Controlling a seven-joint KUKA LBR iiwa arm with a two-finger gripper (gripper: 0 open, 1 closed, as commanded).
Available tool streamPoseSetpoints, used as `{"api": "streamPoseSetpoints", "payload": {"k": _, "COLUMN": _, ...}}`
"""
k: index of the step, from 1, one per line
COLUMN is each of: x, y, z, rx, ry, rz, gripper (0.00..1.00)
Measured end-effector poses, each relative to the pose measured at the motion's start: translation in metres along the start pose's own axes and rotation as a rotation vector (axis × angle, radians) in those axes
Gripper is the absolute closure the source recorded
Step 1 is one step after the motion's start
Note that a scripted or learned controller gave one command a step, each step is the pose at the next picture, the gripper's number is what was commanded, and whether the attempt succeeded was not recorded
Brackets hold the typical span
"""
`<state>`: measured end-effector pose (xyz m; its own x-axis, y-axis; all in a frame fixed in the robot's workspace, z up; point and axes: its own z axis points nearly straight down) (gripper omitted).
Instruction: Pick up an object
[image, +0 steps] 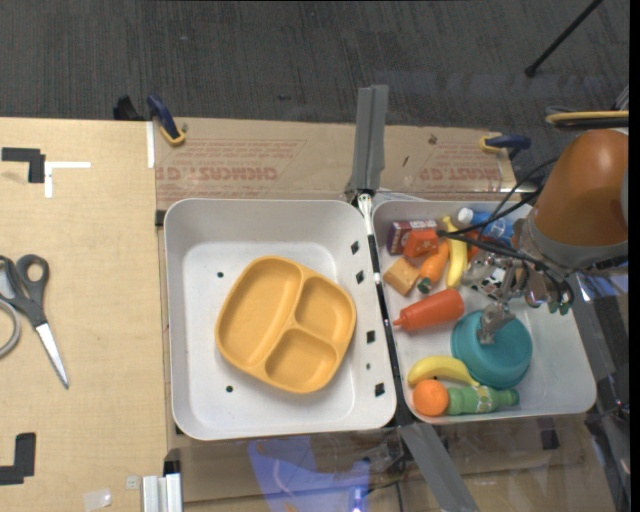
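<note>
1. Closest, at the front of the right bin (578, 398): a round orange fruit (430, 398) touching a green bottle (485, 400) that lies on its side. Just behind them, a yellow banana (443, 370). All resting on the bin floor.
2. A bit farther back: a teal bowl (508, 355), with the gripper (492, 322) low over it, perhaps touching it. Cannot tell whether open or closed. Nothing seen held.
3. Beside it, in the left bin (190, 300): a yellow plate (287, 323) with three parts, lying flat and well apart from the gripper.
4. Farther back in the right bin: a red bottle (430, 310) on its side, a tan block (400, 277), a carrot (433, 262), and a dark red box (410, 236) near the back wall.
5. Looks like an early step: arm down at the bowl, likely the thing to pick. Nothing lifted yet. Left to do: grab and raise it.
</note>
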<state>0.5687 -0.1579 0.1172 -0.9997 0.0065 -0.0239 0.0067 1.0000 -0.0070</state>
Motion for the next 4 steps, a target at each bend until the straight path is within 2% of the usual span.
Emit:
{"api": "streamPoseSetpoints", "payload": {"k": 1, "x": -0.062, "y": 0.029, "z": 0.004, "rx": 0.001, "ry": -0.012, "rz": 0.055, "gripper": 0.0}}
{"api": "streamPoseSetpoints", "payload": {"k": 2, "x": 0.008, "y": 0.021, "z": 0.003, "rx": -0.002, "ry": -0.022, "rz": 0.166, "gripper": 0.0}}
{"api": "streamPoseSetpoints", "payload": {"k": 3, "x": -0.062, "y": 0.039, "z": 0.005, "rx": 0.003, "ry": 0.012, "rz": 0.056, "gripper": 0.0}}
{"api": "streamPoseSetpoints", "payload": {"k": 4, "x": -0.08, "y": 0.04, "z": 0.007, "rx": 0.006, "ry": 0.043, "rz": 0.199, "gripper": 0.0}}
